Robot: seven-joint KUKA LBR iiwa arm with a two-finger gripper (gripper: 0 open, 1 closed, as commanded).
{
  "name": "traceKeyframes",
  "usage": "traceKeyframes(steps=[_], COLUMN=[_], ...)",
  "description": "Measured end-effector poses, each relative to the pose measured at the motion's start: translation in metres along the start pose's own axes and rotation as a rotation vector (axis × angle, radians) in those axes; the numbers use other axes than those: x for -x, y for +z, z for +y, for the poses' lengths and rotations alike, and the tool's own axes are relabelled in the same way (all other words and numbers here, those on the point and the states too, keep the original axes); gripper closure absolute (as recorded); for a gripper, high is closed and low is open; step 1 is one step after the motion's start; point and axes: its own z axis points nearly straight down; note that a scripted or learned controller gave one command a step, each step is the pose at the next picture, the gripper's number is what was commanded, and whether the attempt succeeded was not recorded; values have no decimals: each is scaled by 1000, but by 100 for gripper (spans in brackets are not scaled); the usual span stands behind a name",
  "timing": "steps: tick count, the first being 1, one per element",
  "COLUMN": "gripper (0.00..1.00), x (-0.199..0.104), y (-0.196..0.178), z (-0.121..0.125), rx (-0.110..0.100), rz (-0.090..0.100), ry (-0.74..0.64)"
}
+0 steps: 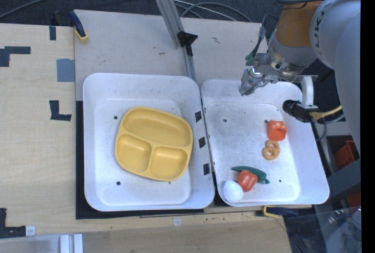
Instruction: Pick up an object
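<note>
Gripper [251,83] poised over the far edge of the right bin [293,91], nothing seen between its tips; open or closed, cannot tell. Candidate objects well apart from it: orange block [276,130] and pretzel [270,150] toward the right edge, red pepper [247,179] and white egg [233,191] at the near edge. Risk: egg and pepper touching, rim close, so likely slip or double contact; yellow plate [153,143] alone in the left bin [94,129].

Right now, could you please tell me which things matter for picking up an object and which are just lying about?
For the job:
gripper, above the right bin's far edge
orange block
pretzel-shaped piece
red pepper
white egg

Lying about:
yellow divided plate in the left bin
blue-and-yellow clamp
</note>
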Motion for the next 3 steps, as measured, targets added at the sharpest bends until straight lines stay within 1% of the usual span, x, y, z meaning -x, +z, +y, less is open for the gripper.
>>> traceKeyframes(steps=[1,2,3], gripper=[100,100,100], x=[-51,-107,-154], y=[-5,-10,-22], z=[-33,-48,-67], rx=[-6,-6,-7], rz=[2,2,2], ry=[-3,-5,-5])
